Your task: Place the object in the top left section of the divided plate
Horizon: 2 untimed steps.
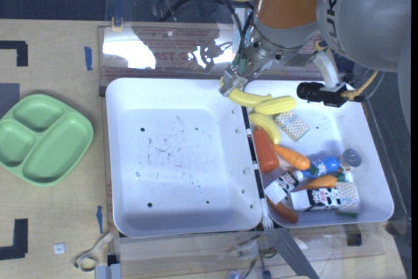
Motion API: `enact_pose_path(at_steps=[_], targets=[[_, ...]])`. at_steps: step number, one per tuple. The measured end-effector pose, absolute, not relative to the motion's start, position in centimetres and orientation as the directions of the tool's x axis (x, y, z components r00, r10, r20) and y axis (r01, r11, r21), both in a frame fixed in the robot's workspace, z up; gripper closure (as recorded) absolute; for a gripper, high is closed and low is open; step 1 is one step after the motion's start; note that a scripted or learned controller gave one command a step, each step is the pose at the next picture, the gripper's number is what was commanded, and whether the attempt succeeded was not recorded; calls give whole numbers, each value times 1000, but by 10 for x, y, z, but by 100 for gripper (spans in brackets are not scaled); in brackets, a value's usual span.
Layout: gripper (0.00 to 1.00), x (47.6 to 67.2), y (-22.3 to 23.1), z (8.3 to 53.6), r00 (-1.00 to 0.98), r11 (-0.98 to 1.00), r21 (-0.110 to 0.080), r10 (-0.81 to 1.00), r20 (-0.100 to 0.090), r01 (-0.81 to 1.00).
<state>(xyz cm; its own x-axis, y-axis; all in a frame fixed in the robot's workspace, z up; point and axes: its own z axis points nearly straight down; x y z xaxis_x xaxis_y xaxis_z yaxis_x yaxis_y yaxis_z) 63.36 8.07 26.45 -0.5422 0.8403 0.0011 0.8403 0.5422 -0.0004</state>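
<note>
The grey arm's bulk and orange band hide the far right corner of the right white bin (375,140), and its letters "UK" are cut off. The metal two-finger gripper (232,84) sits at the far end of the bins' shared edge, closed on the tip of a yellow plastic banana (256,100). A green three-section divided plate (42,137) lies near the desk's left edge.

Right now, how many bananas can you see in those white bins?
3, bunched in the right bin at its upper left corner: one by the gripper, one beside it, one just below. Others may be hidden in the pile.
</note>
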Motion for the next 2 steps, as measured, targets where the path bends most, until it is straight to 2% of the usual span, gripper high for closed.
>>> enact_pose_path(at_steps=[1, 2], targets=[[100, 667, 24, 272, -474, 474, 3, 880, -2, 880], [100, 607, 99, 331, -504, 504, 2, 864, 0, 864]])
